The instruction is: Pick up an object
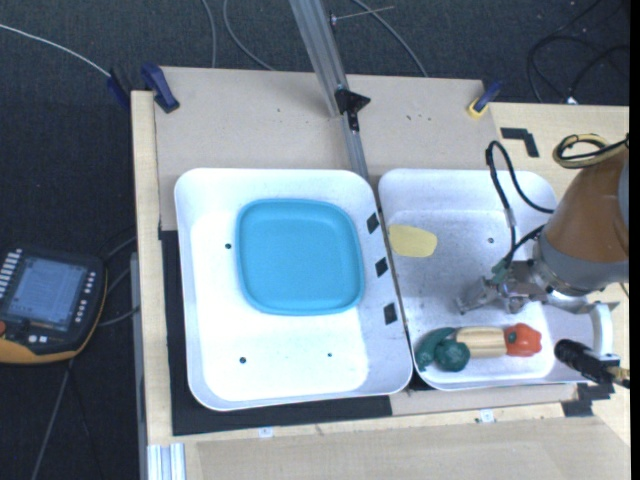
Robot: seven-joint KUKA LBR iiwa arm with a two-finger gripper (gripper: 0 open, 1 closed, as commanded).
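Note:
The right bin [470, 200] holds several small objects. A flat yellow piece [412, 241] lies near its left wall. Along the front wall sit a dark green lump [443, 352], a tan wooden cylinder [483, 342] and a red piece [522, 340], touching in a row. My gripper [490, 303] hangs low over the bin floor just above that row, at the end of the grey arm with its orange band [590, 223]. The fingers are spread apart and nothing is between them. One fingertip [464, 304] points left, a little above the green lump.
The left bin [205, 358] bears a square blue plate [300, 255]. A metal pole [322, 40] slants down between the bins. Black cables [500, 183] loop from the arm over the right bin's back. A handheld pendant [45, 303] lies on the floor at left.

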